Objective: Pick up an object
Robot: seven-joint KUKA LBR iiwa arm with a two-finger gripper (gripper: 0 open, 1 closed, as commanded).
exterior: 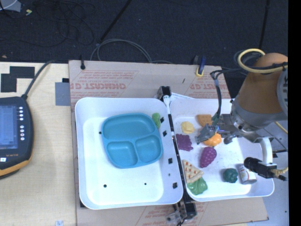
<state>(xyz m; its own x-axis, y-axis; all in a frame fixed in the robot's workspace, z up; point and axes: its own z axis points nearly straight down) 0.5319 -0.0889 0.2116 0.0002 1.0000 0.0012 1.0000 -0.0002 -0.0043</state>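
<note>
Right bin (268,188), white, shallow, glossy plastic, rounded corners; its right part is covered by the arm.

Contents:
- Orange object (214,139), rounded and smooth, near the bin's middle, directly under the hand (210,135). Partly covered; its long axis and heading cannot be made out.
- Orange-brown flat piece (204,119), toward the far wall, roughly square.
- Yellow lump (187,127), small and rounded, just left of it.
- Purple flat piece (184,142), ragged outline, by the divider.
- Purple grape cluster (207,157), bumpy, long axis running near to far, narrow end toward the near wall.
- Waffle wedge (191,171), tan with a red grid, point toward the far left.
- Green leafy piece (198,186), glossy, touching the wedge at the near wall.
- Dark teal ball (230,175), matte.
- Small metallic can (245,173), lying tilted just beside the ball.

Left bin (89,192), same make. Holds a blue tray (131,140), three compartments, turned at a slant; a small green object (156,120) sits at its far right corner.

Hand: grey, low over the orange object; whether it is wide, narrow or holding anything cannot be told. Arm carries an orange band (263,81) above the wrist.

Table (42,187): pale wood, brown cardboard sheet (141,81) with reversed red print under both bins. Pendant (11,133), cut off at the left edge.
</note>
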